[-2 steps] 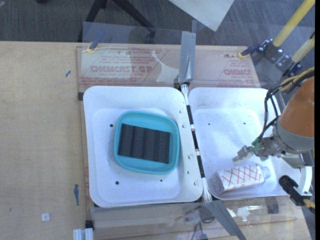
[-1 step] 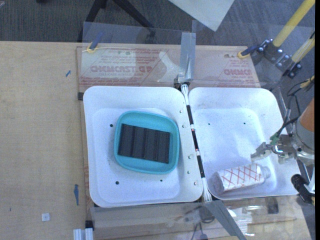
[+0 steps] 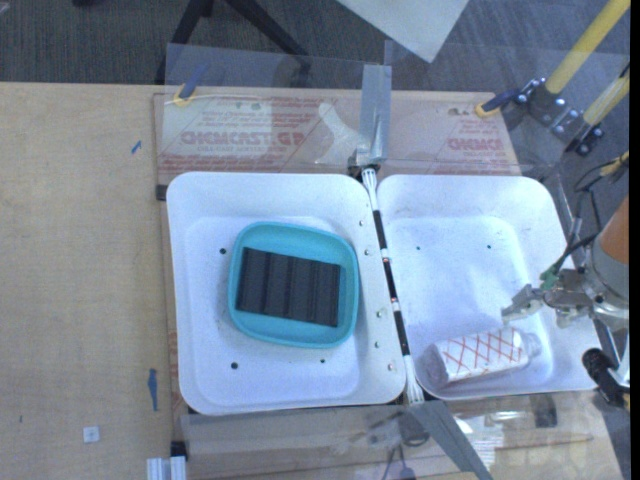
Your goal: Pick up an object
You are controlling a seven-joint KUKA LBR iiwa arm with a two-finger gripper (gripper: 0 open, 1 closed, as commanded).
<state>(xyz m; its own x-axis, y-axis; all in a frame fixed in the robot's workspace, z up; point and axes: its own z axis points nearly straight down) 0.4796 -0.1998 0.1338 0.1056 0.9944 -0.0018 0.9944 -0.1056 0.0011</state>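
A white roll with a red criss-cross pattern (image 3: 478, 355) lies on its side at the front of the right bin (image 3: 450, 238). A teal tray with a dark ribbed insert (image 3: 293, 284) sits in the middle of the left bin (image 3: 200, 218). My gripper (image 3: 538, 298) reaches in from the right edge, low over the right bin's right side. It is just above and to the right of the roll's right end. Nothing is seen held in it.
A divider with a black strip (image 3: 385, 268) separates the two bins. A clear plastic sheet and cardboard (image 3: 300, 133) lie behind the bins. Yellow-handled tools (image 3: 575, 53) stand at the back right. Bare wooden bench (image 3: 70, 268) stretches to the left.
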